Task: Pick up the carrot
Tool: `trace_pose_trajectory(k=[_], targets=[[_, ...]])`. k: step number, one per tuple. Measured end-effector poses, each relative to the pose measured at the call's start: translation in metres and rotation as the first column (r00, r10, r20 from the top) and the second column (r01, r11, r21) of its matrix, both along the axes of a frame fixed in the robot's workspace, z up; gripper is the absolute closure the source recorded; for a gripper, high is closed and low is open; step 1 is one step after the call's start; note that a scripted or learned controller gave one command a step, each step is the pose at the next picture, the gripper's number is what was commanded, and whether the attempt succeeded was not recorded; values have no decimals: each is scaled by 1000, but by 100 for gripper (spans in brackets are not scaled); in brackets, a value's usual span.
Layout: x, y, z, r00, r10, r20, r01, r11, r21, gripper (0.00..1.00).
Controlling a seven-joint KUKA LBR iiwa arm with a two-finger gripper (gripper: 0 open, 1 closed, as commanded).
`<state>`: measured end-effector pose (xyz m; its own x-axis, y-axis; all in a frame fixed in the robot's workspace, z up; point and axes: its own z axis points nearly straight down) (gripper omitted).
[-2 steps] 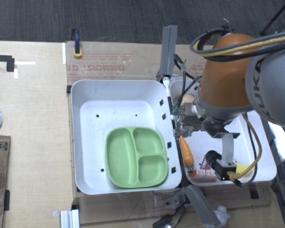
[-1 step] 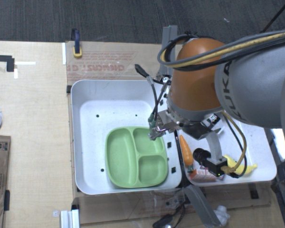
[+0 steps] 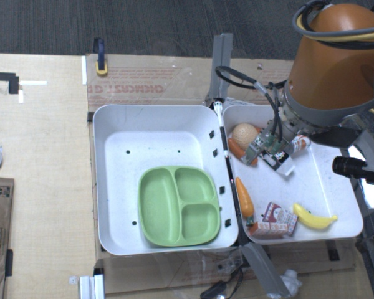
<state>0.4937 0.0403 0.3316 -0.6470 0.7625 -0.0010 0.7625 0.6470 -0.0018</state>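
2 carrots lie in the right bin (image 3: 336, 185); the pincer (image 3: 262, 147) is low over the upper carrot (image 3: 240, 151), its state cannot be told.

We see a smooth, glossy plastic-looking carrot (image 3: 244, 197), a matt green plastic plate (image 3: 178, 205), shiny white bins (image 3: 112, 185), a pale wood-grain surface (image 3: 37, 142) and a printed carton (image 3: 275, 220).

Single fixed camera above bench, looking down at slant, medium distance. Both shallow white plastic bins (image 3: 106, 185) in frame, wooden bench top (image 3: 37, 136) at left, dark floor along top. Grey-orange arm (image 3: 336, 55) looms nearest lens, upper right.
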Motion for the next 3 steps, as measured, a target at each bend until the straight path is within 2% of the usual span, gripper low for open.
trace_pose_trajectory(k=[1, 2, 3], targets=[[46, 32, -56, 989, -146, -2, 146, 989, 0, 100], [59, -22, -39, 1000, 29, 2, -29, 1000, 0, 100], [52, -55, -46, 990, 144, 0, -144, 990, 1, 100]])
